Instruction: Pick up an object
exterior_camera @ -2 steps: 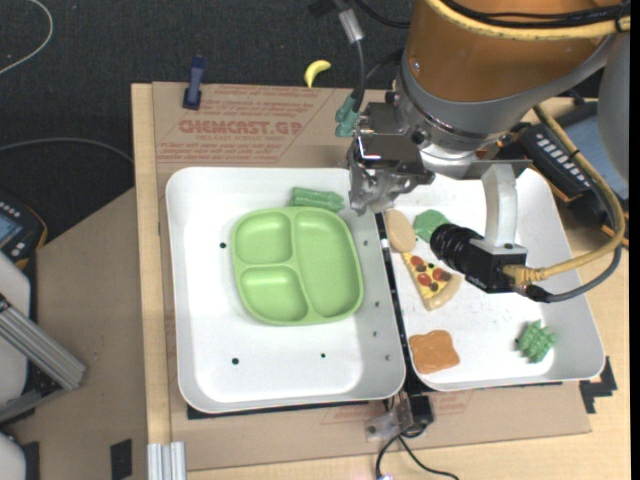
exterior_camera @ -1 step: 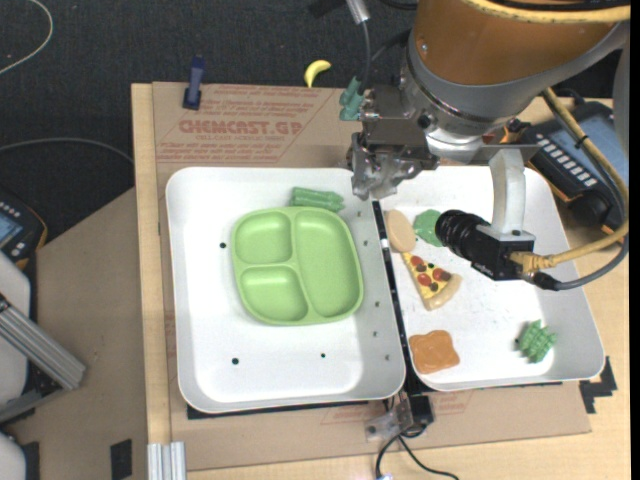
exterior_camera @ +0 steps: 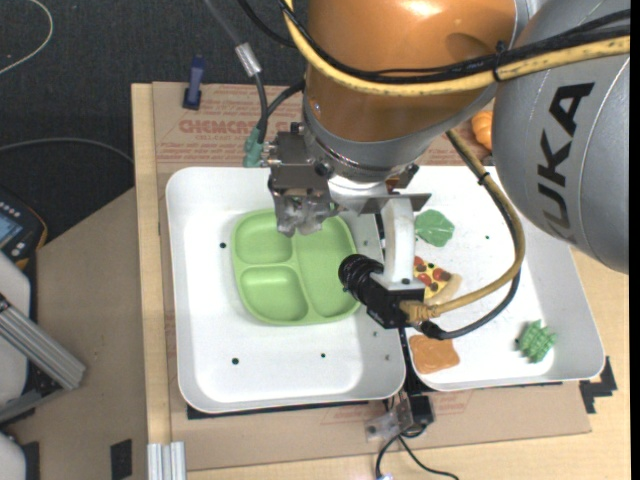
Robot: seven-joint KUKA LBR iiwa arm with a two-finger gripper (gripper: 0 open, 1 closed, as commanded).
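light: bright, even; glare: orange band [exterior_camera: 400, 38]; shadows: soft; focus: sharp

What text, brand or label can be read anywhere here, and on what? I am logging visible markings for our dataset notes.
"UKA", the visible end of a larger brand name, in black letters on the grey arm.
"CHEMCAS", red print on the cardboard sheet under the bins; it runs on behind the arm.
A smaller red line beneath it is too blurred to read.
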